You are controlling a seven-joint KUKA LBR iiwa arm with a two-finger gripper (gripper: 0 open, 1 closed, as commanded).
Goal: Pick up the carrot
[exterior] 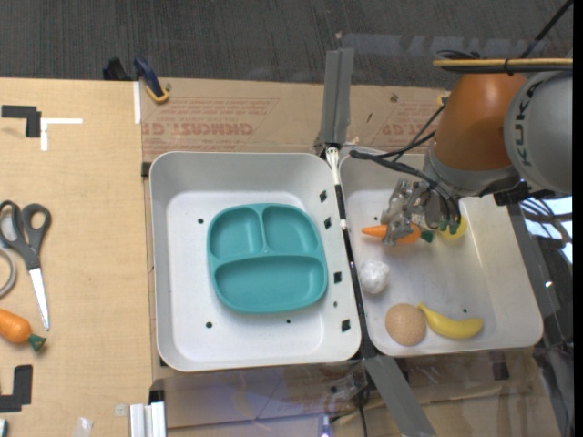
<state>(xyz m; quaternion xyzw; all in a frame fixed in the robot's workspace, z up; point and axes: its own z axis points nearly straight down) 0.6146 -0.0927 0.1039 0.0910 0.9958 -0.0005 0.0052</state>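
Bench (73,244): we saw, far left, scissors (27,253) lying flat, handles toward the back; below them a 2nd orange carrot-like toy (15,328) at the left edge, outside both bins.
Clamp (150,80): blue/yellow, at the back edge of the bench, left of the cardboard sheet.
Left bin (168,271): held a teal divided plate (268,258), 3 compartments, approx. in the bin's middle.
Right bin (501,299): near the wall shared w/ the left bin lay a small white crumpled object (373,276); toward the front, an egg-like tan ball (405,325) touching a banana (453,323) on its right.
Carrot (387,233): in the right bin, back half, lying flat, tip pointing left, right end under the jaws.
Jaws (407,217): directly over the carrot's thicker end; we couldn't tell if open or closed, or whether they gripped it.
Yellow object (454,228): just right of the jaws, partly hidden by the arm.
Arm (510,126): grey w/ orange band, over the bin's back right.
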